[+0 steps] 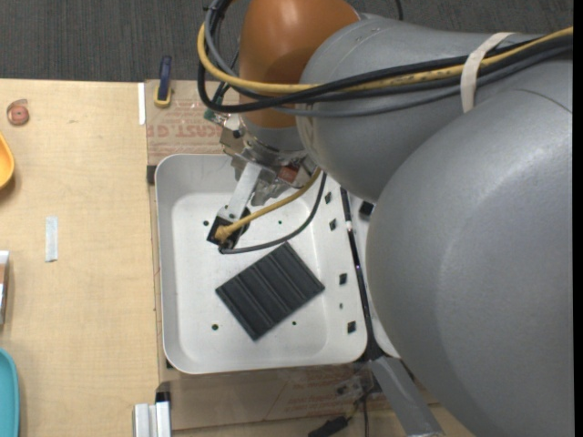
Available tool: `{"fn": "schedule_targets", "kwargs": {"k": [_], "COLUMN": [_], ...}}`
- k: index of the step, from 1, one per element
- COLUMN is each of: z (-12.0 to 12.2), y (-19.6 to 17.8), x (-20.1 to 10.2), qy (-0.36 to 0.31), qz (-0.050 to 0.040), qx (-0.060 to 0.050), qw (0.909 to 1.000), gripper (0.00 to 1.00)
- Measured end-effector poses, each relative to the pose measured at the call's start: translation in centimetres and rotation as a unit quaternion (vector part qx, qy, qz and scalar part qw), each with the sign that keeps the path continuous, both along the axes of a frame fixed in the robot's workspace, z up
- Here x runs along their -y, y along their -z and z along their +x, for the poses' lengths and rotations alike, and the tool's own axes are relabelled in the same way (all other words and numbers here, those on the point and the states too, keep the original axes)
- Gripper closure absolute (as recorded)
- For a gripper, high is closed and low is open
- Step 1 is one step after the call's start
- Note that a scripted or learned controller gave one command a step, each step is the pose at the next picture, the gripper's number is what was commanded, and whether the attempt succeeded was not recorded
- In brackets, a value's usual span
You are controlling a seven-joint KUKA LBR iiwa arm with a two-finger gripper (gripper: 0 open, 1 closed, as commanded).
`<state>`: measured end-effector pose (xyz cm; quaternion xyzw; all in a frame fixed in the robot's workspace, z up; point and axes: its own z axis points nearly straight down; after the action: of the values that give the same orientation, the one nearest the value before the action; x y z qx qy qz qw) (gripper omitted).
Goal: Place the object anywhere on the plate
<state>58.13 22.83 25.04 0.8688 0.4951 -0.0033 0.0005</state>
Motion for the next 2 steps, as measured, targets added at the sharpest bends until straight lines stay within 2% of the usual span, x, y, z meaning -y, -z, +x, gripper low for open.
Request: {"fn": "schedule_targets", "kwargs": {"k": [1,2], "z": [-2.95,-2.96], "y": [-4.14,-4.12], "x": [0.06,0.04], "qy": [-0.058,-0.058], "qz": [0.0003,0.0002], "qx": [0.0,0.0], "qw": [0.9983,0.9983], "gripper": [1.0,0.0]}}
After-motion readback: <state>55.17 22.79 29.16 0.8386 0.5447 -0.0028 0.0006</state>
